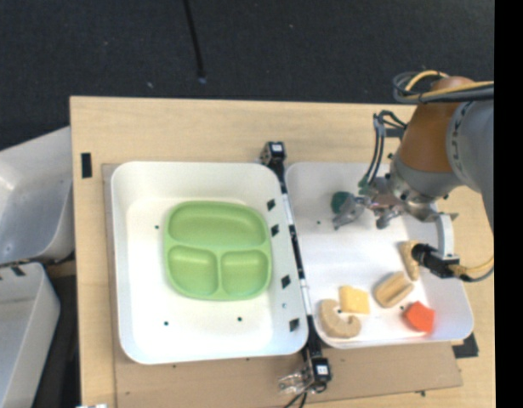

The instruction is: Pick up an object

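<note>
My gripper (pixel 364 215) hangs over the far part of the right bin (pixel 321 253), its two grey fingers spread apart and open, nothing between them. A small dark green object (pixel 339 200) lies just beyond the left fingertip, beside it rather than between the fingers. Nearer the front of this bin lie a yellow block (pixel 355 300), a tan bread-like roll (pixel 393 290), an orange piece (pixel 419 315), a pale ring-shaped piece (pixel 337 320) and a beige piece (pixel 408 258).
The left bin (pixel 133 313) holds a light green divided plate (pixel 217 248). A raised divider with black clips (pixel 288 245) separates the bins. The arm (pixel 431 143) comes in from the right over the far right corner.
</note>
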### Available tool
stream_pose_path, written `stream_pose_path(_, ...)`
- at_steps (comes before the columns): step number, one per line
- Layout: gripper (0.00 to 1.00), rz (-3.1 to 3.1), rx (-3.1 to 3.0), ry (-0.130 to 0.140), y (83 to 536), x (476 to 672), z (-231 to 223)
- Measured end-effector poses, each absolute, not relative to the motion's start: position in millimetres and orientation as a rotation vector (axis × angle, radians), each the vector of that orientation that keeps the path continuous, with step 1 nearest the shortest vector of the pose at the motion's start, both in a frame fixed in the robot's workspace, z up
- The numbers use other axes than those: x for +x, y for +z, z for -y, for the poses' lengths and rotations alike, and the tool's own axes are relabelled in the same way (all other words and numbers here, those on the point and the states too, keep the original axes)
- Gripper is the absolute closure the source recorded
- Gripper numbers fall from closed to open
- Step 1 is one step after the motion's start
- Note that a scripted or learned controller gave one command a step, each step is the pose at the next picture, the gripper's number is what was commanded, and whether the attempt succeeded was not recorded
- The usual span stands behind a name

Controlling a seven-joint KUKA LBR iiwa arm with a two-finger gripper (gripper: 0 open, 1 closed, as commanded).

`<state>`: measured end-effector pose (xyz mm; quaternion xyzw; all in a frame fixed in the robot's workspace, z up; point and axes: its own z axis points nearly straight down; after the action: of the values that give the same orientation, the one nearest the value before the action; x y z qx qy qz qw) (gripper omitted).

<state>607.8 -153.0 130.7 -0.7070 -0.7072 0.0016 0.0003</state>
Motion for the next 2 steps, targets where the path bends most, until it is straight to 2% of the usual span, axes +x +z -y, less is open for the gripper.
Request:
stream_pose_path(1,0.00,2.220,-2.224,0.004,99.5,607.6,154.2)
stream_pose_path(2,1.00,2.219,-2.230,-0.002,112.5,608.9,155.3)
